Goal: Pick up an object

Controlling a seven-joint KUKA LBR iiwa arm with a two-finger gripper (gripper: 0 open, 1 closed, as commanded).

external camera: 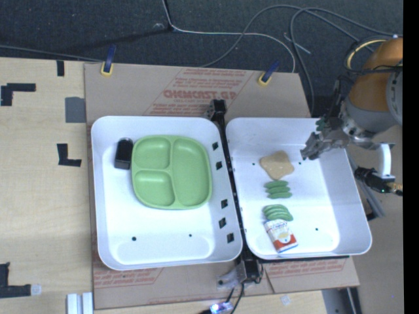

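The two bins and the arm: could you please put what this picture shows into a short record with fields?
left bin: green divided plate; small black object touching the plate's left edge
right bin: tan lump; small green piece below it; larger green piece; red and white packet at the near edge
tool: over the right bin's far right part, apart from the tan lump
held: nothing seen between the fingers
under bins: cardboard sheet
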